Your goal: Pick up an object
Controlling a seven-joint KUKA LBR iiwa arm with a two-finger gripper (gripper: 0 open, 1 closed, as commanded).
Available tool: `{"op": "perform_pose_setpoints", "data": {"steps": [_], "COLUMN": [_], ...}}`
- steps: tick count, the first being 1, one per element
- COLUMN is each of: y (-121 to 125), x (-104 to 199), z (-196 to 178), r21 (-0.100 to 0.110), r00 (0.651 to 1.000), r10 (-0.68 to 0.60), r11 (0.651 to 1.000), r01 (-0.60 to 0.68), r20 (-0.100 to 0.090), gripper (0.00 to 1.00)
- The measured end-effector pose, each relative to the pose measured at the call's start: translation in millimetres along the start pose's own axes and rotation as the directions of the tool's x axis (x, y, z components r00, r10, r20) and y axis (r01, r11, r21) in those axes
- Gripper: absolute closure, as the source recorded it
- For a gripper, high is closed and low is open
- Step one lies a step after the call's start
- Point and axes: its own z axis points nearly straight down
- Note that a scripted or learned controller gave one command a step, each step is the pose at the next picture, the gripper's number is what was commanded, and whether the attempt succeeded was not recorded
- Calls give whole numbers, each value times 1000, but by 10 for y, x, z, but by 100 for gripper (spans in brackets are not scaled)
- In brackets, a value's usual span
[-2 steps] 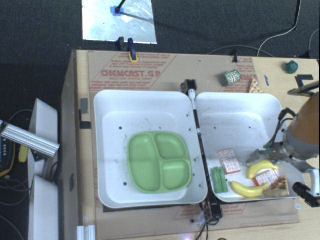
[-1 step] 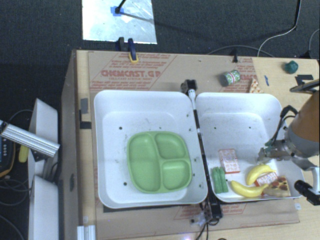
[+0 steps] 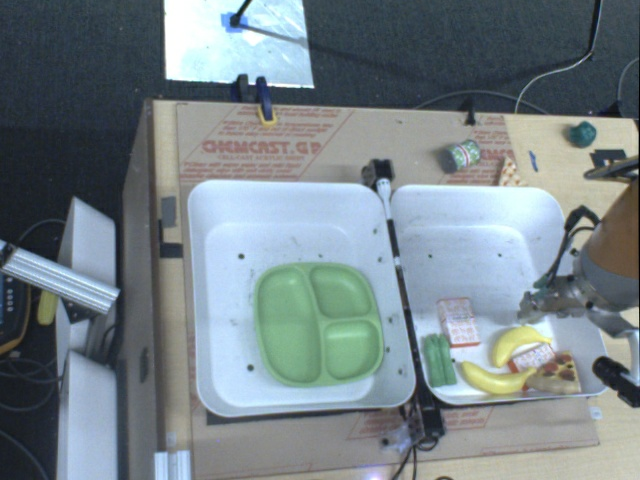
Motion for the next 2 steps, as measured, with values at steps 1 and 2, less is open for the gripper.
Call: {"op": "perform_pose_setpoints", "data": {"steps": [1,2], "y": [-122,-115], "x": [659,1502], "z": [-351,-790], "r21": [7,6], "r00": [1000,1000], "r10": [-2,-2], "r11": [1000,1000], "r01": [2,2], "r20": [-2,-2], "gripper": [100,100]}}
